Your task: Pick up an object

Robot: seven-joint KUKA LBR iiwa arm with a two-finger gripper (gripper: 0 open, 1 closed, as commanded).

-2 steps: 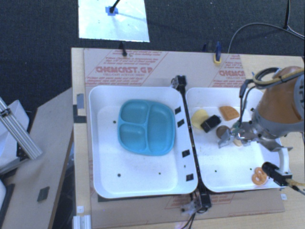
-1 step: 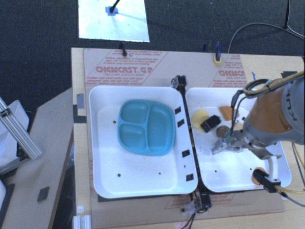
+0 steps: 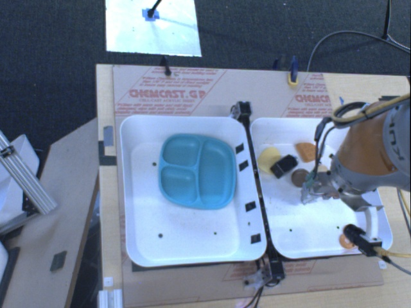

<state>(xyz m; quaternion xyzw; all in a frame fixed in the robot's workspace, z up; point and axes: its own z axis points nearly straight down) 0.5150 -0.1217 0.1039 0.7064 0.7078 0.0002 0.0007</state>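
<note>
Dark carpet surrounds the worktop point(image 3: 77, 172), whose top is covered by a sheet printed with red lettering point(image 3: 168, 94); beyond its far edge a pale square panel point(image 3: 153, 19) lies on the floor. Two shallow white bins sit side by side on the sheet, their inner rims meeting along a dark seam with black clips.

Left bin point(image 3: 141, 236): a blue divided plate point(image 3: 196, 171) with three compartments lies flat near its middle, a little toward the far side.

Right bin point(image 3: 289, 233): the small things are gathered in its far half. A yellow piece point(image 3: 269, 156) lies nearest the seam, and a black block point(image 3: 283, 166) rests just beside it, touching or overlapping its right edge. An orange piece point(image 3: 306, 151) sits a little farther back and to the right. A brown round disc point(image 3: 300, 178) lies just right of the black block, close to the tool. Another small orange thing point(image 3: 347, 240) lies near the bin's near right corner, well apart from the rest.

The grey arm point(image 3: 366, 149) with its orange band reaches in from the right over the right bin. The tool point(image 3: 310, 191) points down at the bin floor just beside the brown disc; whether it is spread or closed I cannot tell, and nothing can be seen held in it. Cables trail from the wrist
</note>
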